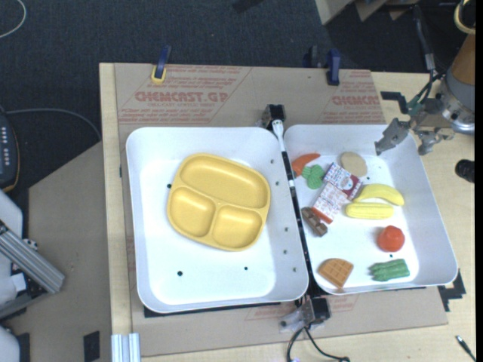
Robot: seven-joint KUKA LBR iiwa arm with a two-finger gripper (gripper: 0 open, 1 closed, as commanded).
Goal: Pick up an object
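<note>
The tool [408, 142], apparently spread, hangs over glossy right bin [438, 225].

The arm [462, 66] behind the gripper [408, 139] is cut off by the right edge, so only its wrist end shows. Down-left of the gripper, the carrot [304, 161] lies partly under the broccoli [314, 176]. The packet [333, 190] beside them carries print too small to read.

Glossy yellow plastic tray [219, 200]
</note>
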